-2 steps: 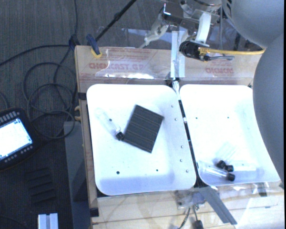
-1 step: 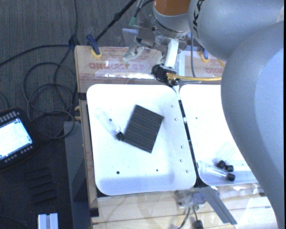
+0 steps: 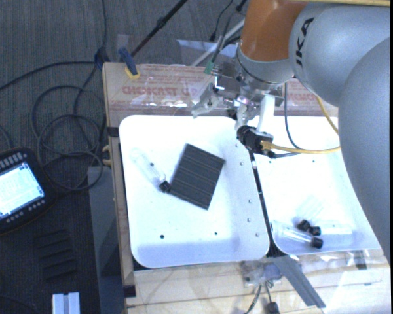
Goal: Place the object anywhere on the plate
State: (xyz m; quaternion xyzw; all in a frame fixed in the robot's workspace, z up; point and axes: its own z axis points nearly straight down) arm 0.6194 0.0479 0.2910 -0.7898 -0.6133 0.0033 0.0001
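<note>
A dark ribbed rectangular plate lies tilted in the middle of the left bin. A clear tube with a black cap lies just left of the plate, its cap end touching or nearly touching the plate's lower left corner. My gripper hangs over the far right corner of the left bin, near the wall between the two bins. It is well behind and to the right of the plate and tube.
The right bin holds a few clear tubes with black caps near its front edge. The big grey arm covers the right bin's far right side. A teach pendant and cables lie on the floor at left.
</note>
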